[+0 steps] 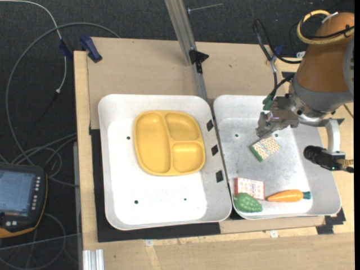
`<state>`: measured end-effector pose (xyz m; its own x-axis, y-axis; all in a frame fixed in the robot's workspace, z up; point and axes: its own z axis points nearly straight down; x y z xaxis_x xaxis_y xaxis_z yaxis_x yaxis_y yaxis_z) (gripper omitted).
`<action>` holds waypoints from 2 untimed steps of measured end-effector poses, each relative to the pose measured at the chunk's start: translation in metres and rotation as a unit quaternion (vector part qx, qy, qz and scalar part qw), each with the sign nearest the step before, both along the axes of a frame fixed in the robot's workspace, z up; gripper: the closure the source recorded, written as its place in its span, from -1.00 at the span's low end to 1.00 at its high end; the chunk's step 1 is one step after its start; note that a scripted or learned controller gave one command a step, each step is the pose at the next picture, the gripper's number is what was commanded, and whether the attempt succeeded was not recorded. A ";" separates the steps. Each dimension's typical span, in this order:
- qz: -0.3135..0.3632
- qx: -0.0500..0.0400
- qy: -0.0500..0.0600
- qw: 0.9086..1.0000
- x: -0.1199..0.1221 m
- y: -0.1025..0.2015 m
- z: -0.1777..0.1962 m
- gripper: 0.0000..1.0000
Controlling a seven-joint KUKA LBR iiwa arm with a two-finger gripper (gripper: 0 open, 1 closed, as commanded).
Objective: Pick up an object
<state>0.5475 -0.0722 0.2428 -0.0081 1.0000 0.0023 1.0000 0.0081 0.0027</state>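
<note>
The robot's hand (271, 122) hovers low over the right bin (242, 108), just above a small patterned green packet (265, 148); whether it is spread or clenched cannot be told. Nothing appears lifted, so the pick looks undone. A carrot (287, 195), green vegetable (247, 203) and red-spotted card (249, 187) lie nearer the front rim; a yellow divided plate (169, 142) sits in the left bin (115, 167).

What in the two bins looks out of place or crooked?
Nothing looks spilled or broken. The small patterned sponge lies tilted in the right bin, just below the gripper. The carrot, red box and green toy crowd its near edge. The yellow tray sits slightly turned.
</note>
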 end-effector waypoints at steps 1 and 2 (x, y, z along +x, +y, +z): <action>-0.001 0.000 0.003 1.000 0.008 0.049 -0.012 1.00; 0.000 0.000 0.000 1.000 0.027 0.109 -0.007 1.00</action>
<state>0.5741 0.0366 0.2355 -0.0079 1.0000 0.0029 1.0000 0.0079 0.0020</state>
